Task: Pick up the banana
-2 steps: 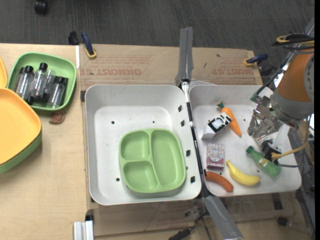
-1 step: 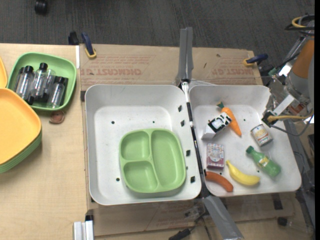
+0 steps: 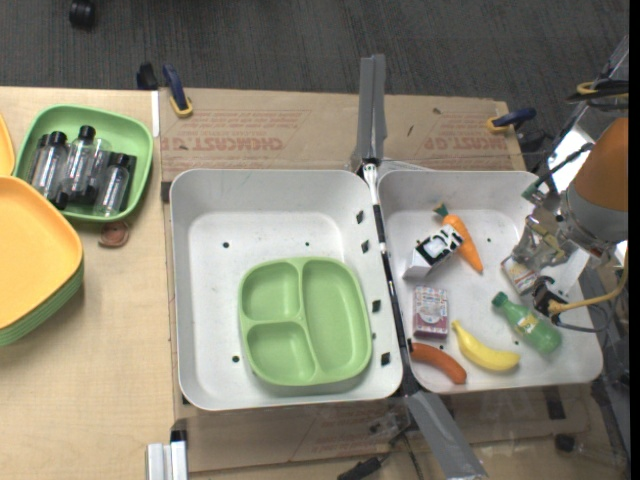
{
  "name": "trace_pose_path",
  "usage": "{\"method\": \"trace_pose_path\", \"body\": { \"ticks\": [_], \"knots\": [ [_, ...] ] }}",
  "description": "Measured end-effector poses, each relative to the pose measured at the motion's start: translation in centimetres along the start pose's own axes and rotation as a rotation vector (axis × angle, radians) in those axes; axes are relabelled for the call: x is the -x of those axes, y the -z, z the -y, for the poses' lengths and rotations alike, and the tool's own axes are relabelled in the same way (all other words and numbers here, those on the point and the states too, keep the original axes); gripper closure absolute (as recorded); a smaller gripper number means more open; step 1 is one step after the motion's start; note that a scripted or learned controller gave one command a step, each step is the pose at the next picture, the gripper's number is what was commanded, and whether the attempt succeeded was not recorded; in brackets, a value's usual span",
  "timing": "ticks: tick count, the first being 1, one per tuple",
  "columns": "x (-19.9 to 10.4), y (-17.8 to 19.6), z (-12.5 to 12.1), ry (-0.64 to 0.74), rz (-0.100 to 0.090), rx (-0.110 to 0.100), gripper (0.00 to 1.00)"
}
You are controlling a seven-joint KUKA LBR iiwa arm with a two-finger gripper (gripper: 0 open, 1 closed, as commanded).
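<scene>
Gripper: the gripper (image 3: 533, 265) hangs up and to the right of the banana, with the green bottle in between. Whether it's open or shut, honestly can't tell, that end is just a blur of metal.
Banana: the banana (image 3: 487, 353) lies flat in the right bin (image 3: 500, 213), down near the front wall, with its curve bowing toward that wall. Nothing is gripping it, so the pick isn't done yet.
Green bottle: the green bottle (image 3: 527, 325) lies on its side just right of the banana and a bit above it, so close the two look like they touch. This is the big worry. A descent from the gripper's side could land on the bottle, or knock it into the banana and spin it.
Red sausage thing: the red sausage-shaped piece (image 3: 438, 362) lies just left of the banana, near its tip. A wide grab along the banana's length could clip it.
Card box: the small card box (image 3: 431, 311) is up and left of the banana, near it but apart. Low risk.
Carrot and toy: the carrot (image 3: 462, 243) and the black-and-white toy (image 3: 438, 248) are well above the banana, out of the way.
Front wall: being close below the banana, it leaves little room on that side. A pinch across the curved, smooth body could also slip off.
Best guess: come straight down over the banana's middle, clear of the bottle.
</scene>
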State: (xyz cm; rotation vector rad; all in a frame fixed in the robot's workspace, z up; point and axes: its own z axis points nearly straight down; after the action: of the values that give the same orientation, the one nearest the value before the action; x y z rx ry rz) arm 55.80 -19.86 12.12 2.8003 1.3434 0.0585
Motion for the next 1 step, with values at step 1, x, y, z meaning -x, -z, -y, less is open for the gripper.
{"method": "trace_pose_path", "body": {
  "ticks": [1],
  "knots": [
    [-3.01,-3.09,-4.77,-0.36,0.03,-0.045,1.0]
  ]
}}
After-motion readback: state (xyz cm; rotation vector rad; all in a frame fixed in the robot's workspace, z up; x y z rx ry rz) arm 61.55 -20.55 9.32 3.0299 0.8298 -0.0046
